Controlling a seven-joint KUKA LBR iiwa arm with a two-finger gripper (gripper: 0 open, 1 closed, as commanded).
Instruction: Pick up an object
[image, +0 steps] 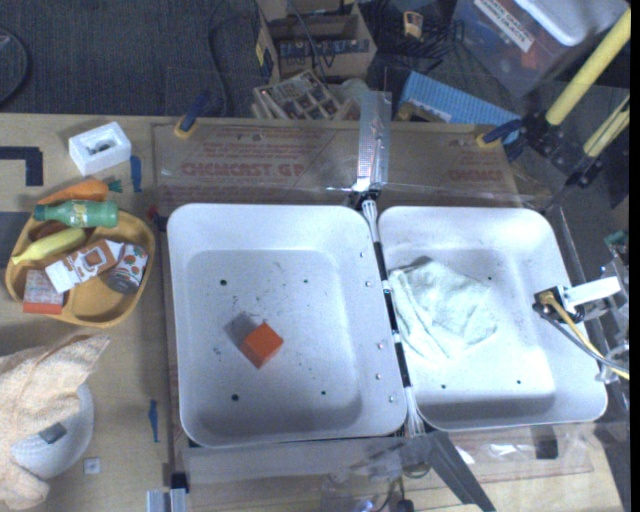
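Note:
An orange block (264, 345) lies in the left bin (200, 240), a little left of the bin's middle. A small grey piece (241, 327) touches its upper left side. In the right bin (520, 240), a crumpled white cloth (442, 306) rests against the left wall, spreading toward the centre. Nothing stands over either object.
A white bracket with yellow wires (577, 298) juts over the right bin's right rim. Left of the bins, a yellow bowl (95, 305) holds toy food and small packets. A beige cloth (45, 385) lies at the lower left, and a white box (99, 147) at the upper left.

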